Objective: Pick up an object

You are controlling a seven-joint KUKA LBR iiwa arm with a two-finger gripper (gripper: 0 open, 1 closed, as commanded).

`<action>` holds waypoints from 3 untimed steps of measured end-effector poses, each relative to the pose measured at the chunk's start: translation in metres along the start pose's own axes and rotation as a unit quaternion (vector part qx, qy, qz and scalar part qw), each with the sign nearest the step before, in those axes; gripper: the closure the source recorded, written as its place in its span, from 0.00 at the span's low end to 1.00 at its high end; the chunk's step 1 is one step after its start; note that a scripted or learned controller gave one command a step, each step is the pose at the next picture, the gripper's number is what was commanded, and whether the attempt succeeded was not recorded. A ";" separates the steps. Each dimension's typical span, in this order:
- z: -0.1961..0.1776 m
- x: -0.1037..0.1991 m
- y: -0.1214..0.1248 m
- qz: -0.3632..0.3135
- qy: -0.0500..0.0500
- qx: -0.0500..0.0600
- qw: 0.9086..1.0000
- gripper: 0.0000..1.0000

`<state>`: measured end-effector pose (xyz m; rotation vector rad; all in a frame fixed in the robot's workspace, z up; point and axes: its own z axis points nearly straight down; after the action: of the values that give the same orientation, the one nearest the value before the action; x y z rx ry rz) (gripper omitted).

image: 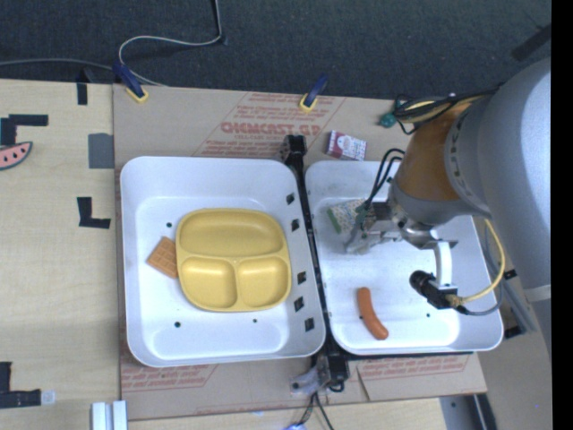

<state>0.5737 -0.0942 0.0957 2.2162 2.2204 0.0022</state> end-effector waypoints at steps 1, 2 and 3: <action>0.000 0.000 0.000 0.000 0.000 0.000 1.000 0.00; 0.009 0.000 -0.030 0.000 0.000 0.000 1.000 0.00; 0.009 -0.004 -0.086 0.001 0.000 0.000 1.000 0.00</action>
<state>0.4873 -0.0981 0.0861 2.2194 2.2184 0.0023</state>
